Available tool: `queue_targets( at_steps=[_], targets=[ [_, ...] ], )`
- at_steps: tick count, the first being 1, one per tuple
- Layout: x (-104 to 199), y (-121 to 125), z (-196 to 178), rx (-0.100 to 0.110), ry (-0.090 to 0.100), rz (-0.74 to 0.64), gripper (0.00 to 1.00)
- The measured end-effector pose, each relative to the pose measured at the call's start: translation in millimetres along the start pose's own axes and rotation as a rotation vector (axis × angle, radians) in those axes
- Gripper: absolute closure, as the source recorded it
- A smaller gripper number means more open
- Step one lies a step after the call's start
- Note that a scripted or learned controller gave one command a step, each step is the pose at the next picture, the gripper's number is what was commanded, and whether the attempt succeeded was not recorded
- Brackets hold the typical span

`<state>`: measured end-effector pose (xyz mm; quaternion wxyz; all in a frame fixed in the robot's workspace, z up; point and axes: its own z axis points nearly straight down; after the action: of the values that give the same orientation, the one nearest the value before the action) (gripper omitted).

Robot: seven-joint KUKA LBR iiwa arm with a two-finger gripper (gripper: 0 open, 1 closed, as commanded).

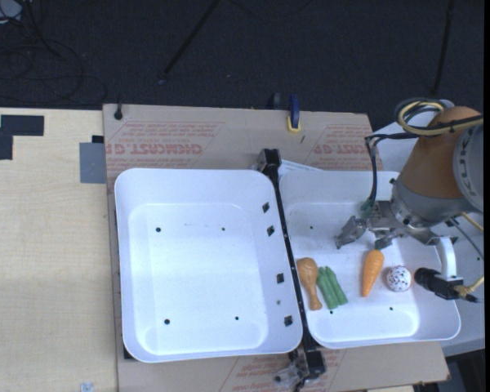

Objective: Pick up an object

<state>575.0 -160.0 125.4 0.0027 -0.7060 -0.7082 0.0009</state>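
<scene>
Single overhead view. The arm enters from the right and its end effector hangs over the upper part of the right bin, with nothing between the fingers; they appear spread apart, one dark tip angled left toward the bin's middle, the other nearer the wrist. Candidate objects all lie in the right bin's lower half: an orange carrot just below the end effector, a white dotted ball just to its right, a green pod-like piece to the left, and a tan drumstick-shaped toy touching or nearly touching the green piece, close to the divider. The left bin sits beside it on the tabletop. Judgement: the step in hand is the approach, before any grasp; no object is lifted yet. The carrot looks the nearest target and lies apart from its neighbours. The next move calls for shifting slightly toward the bin's front, aligning the fingers across the carrot's narrow axis, descending, then closing. Risk: the nearby ball may be nudged and roll.
</scene>
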Motion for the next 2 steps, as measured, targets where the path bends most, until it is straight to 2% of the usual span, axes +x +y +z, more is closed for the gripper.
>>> queue_targets(
  at_steps=[1, 2],
  targets=[
    [-29, 54, -91, -0.011, -0.006, -0.001, 0.0],
    [-12, 71, 34, -0.006, 0.003, -0.002, 0.0]
  ],
)
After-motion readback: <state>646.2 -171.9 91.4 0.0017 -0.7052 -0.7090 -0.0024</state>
